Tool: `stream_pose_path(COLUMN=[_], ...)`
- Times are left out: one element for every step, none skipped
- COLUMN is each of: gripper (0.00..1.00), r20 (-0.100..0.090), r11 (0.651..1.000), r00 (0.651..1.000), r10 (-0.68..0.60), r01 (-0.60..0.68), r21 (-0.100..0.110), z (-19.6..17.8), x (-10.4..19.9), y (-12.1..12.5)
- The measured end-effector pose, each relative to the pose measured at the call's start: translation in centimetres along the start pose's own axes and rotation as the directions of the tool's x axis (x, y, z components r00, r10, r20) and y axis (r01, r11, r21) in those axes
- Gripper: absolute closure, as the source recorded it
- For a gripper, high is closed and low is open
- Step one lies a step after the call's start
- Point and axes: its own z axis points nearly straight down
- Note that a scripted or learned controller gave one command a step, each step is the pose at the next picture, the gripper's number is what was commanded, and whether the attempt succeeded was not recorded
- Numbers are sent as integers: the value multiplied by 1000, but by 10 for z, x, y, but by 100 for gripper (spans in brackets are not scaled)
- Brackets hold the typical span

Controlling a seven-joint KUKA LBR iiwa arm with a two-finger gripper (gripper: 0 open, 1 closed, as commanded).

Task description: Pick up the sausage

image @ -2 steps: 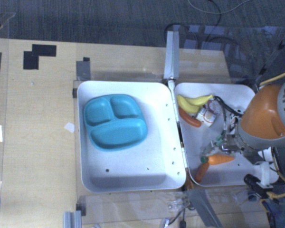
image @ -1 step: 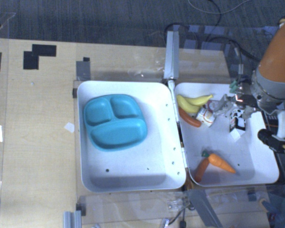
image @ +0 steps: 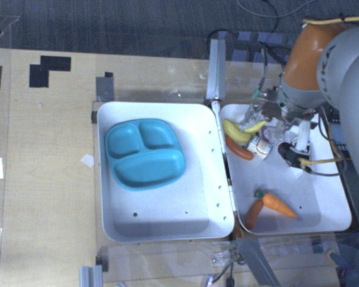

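**Two white bins, and the sausage lies by the wall**

I can read no writing or labels on anything from here.

There are two white bins side by side on the pale wooden surface point(image: 48, 178). The left bin point(image: 167, 220) holds one thing: a blue plate point(image: 145, 153) with three sections, lying flat and well apart from the jaws.

The right bin point(image: 323, 202) holds more things. The jaws point(image: 269, 121) hang over its far end, under the grey arm with the orange band point(image: 305, 52). I cannot tell if the jaws are wide or narrow, because wires and small parts crowd around them.

A yellow banana point(image: 238, 130) lies just beside the jaws, toward the left bin. The sausage point(image: 239, 151), red and short, lies right under the banana, close to the wall between the two bins. It rests on the bin floor, near the jaws but apart from them. A small white and orange thing point(image: 262, 148) sits just beside the sausage, below the jaws; I cannot tell what it is.

At the near end of this bin, well apart from the jaws, lie an orange carrot point(image: 278, 205) with a green top and a darker orange piece point(image: 253, 214) touching it.
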Motion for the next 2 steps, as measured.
stream_pose_path(gripper=[0,0], r20=[0,-1], r11=[991,1000], r00=[991,1000], r10=[-137,28], r01=[137,-28], r21=[-6,-4], z=[-13,-95], x=[19,28], y=[22,38])
